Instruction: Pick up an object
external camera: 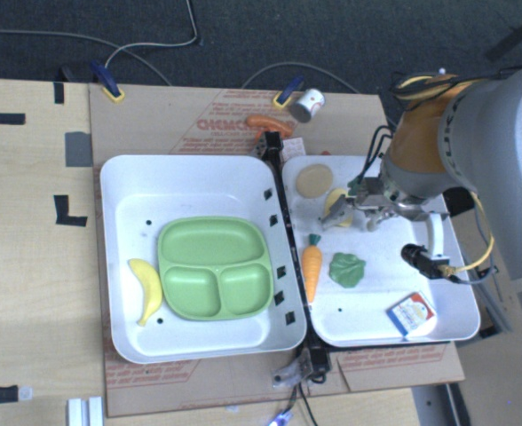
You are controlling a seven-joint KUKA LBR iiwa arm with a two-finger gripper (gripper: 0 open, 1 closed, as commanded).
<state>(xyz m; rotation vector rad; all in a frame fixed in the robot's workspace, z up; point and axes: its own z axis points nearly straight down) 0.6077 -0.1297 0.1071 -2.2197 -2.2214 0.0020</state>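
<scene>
Camera view: the tool (348,209) is placed low in the right bin (456,327), above the carrot (311,272) and beside a yellowish piece (335,201). Its state cannot be told. The piece may be nudged aside and missed.

A pale green tray (215,267) is sitting in the white left bin (123,193), with a yellow banana (146,289) lying beside it. In the white right bin (461,322) an orange carrot (311,272) with a green tip, a dark green leaf (347,269), a tan disc (314,181) and a red, white and blue packet (411,313) are showing. The grey arm (474,140) is wearing an orange band (416,140). Brown cardboard (154,122) with red print is lying under the bins.
</scene>
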